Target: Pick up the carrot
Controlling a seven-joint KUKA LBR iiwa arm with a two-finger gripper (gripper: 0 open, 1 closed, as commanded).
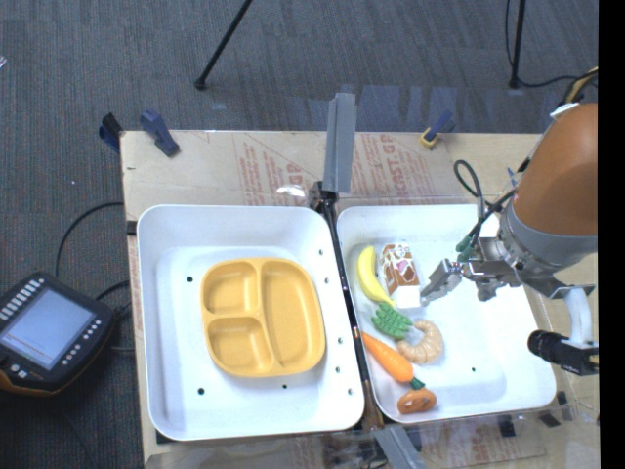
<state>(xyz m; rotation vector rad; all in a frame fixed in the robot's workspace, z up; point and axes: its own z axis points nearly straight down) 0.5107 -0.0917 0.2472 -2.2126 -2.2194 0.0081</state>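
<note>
A yellow tray (262, 317) with three parts is seen in the left bin (166, 252). Lower middle, in the right bin (508, 369), the carrot (388, 357) is laid below a banana (368, 275). At right, the gripper (441, 283) is seen, fingers apart, nothing held.

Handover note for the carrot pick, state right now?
Gripper: over the right white bin, near the small carton with a brown-and-white print; nothing seen between its fingers.
Orange toy carrot with green leafy top: lying in the right bin, beside the tan shrimp-shaped toy, below the yellow banana.
Done: no pick yet.
Left: move down-left to the carrot, grasp, lift.
</note>
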